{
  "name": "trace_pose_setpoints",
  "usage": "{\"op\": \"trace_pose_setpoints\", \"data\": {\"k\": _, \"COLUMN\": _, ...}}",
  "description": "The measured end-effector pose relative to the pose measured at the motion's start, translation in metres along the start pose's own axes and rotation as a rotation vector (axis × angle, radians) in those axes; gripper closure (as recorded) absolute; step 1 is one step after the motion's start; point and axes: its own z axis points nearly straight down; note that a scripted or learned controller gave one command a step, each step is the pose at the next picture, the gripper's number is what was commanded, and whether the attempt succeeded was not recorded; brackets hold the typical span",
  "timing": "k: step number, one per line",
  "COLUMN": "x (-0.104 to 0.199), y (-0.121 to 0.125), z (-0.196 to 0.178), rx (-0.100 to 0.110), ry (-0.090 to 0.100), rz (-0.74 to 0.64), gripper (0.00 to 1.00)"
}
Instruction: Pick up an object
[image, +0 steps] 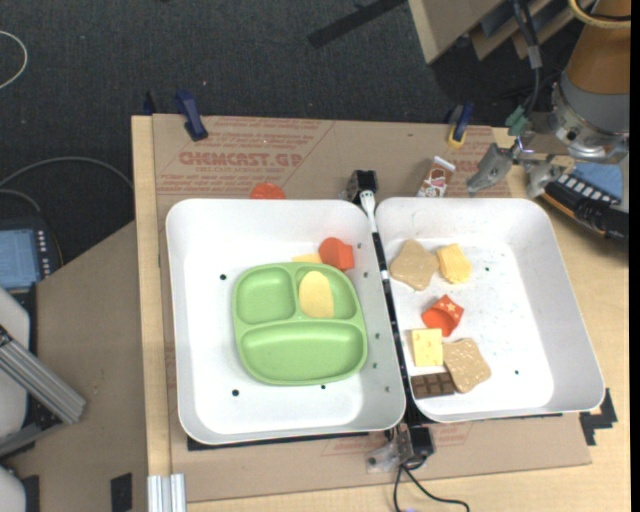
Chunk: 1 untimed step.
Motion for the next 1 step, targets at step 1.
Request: {"op": "trace_pose_setpoints", "data": {"k": 1, "x": -0.0089, "y": -0.0468, "z": 0.157, "rx": 0.017, "ry": 0.004, "rz": 0.003, "gripper": 0.0}}
